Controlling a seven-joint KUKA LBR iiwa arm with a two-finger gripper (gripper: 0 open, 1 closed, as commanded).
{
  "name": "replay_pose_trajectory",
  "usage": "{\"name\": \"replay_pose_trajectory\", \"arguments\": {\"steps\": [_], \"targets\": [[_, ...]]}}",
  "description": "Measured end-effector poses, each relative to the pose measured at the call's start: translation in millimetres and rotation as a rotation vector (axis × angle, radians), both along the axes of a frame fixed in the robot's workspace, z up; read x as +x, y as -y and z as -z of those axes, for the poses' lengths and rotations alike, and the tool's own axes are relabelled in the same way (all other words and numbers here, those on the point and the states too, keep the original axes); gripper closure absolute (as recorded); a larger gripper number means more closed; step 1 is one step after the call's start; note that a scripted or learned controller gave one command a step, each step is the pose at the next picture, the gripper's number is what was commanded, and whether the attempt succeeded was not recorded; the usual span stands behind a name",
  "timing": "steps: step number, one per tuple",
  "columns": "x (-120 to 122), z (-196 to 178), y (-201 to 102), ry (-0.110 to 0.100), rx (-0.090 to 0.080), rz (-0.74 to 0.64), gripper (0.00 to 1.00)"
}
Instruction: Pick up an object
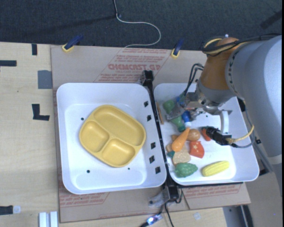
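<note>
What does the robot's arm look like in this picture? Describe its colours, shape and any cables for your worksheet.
The arm is bulky, rounded and smooth grey, with an orange band above the wrist. Thin black and yellow cables loop around the wrist. The gripper is small, metallic and dark, with blue parts.

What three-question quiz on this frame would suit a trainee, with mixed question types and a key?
1. True or false: the yellow three-compartment plastic tray lies in the right white bin.
2. Multiple choice: which toy lies nearest the right bin's front-right corner? A) yellow corn cob B) orange carrot C) green leafy vegetable
3. Fill in: the tool hovers over the toy pile at the ____ end of the right bin.

Key: 1 false, it lies in the left white bin; 2 A; 3 back.
</note>
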State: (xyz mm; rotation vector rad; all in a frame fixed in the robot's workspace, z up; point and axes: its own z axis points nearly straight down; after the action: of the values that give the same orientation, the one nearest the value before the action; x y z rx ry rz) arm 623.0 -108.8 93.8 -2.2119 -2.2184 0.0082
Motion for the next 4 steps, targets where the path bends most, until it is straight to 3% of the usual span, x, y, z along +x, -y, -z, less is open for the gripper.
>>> {"name": "replay_pose_trajectory", "arguments": {"steps": [2, 3, 4], "targets": [[5, -101, 10, 0.014, -0.003, 0.002, 1.0], [5, -132, 9, 0.011, -0.002, 0.002, 1.0], [8, -122, -43, 0.008, -0.002, -0.002, 1.0]]}}
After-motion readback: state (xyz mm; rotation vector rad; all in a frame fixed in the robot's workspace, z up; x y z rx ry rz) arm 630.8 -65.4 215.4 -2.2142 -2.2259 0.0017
